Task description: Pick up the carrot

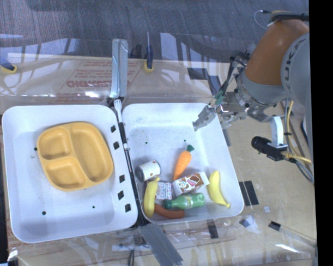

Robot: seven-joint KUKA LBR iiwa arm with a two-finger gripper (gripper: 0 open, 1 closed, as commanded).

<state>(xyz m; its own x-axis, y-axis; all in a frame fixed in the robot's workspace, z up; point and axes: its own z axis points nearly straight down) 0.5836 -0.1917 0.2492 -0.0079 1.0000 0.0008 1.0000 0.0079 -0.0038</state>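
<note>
orange carrot [181,162] in right bin [155,116] (untouched) | pincer [205,119] above rim, grip state unclear

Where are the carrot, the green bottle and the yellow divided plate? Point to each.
carrot [181,163]: camera view, mid orange body.
green bottle [186,201]: camera view, middle of bottle.
yellow divided plate [74,156]: camera view, central ridge.
</note>
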